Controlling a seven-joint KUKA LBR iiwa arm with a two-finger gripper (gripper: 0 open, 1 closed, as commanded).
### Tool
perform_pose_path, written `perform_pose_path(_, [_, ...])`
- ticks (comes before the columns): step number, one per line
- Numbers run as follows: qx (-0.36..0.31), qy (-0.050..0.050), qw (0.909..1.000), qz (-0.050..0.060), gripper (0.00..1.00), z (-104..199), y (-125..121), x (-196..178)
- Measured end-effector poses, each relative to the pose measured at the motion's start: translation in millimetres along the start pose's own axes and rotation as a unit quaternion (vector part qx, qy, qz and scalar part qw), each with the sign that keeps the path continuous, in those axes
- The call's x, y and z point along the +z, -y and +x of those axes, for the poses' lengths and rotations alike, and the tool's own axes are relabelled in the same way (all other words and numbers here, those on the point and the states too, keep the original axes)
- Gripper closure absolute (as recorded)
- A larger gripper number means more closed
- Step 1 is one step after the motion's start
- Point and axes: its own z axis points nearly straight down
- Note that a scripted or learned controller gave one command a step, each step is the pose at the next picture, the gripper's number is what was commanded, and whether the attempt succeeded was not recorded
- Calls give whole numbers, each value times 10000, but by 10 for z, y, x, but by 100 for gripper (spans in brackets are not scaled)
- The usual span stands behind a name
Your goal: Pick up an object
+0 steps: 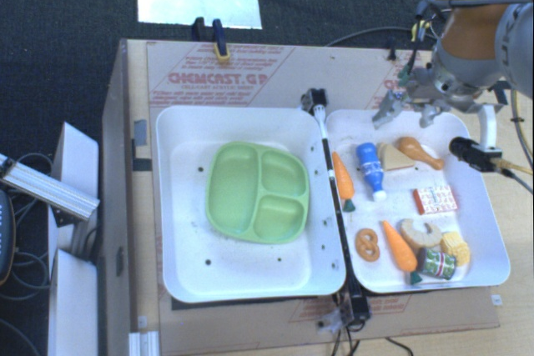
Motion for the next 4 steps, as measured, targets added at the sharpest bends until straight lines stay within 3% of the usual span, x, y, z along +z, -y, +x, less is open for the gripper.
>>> perform_pose_path(1, [-7, -2, 10000, 20, 0, 121, 17, 1131])
perform_pose_path(2, [-14, 3, 10000, -12, 100, 117, -3, 1004])
perform_pose_path(3, [-14, 2, 10000, -11, 0, 118, -2, 1005])
perform_pose_path(4, [-22, 2, 10000, -26, 100, 118, -12, 895])
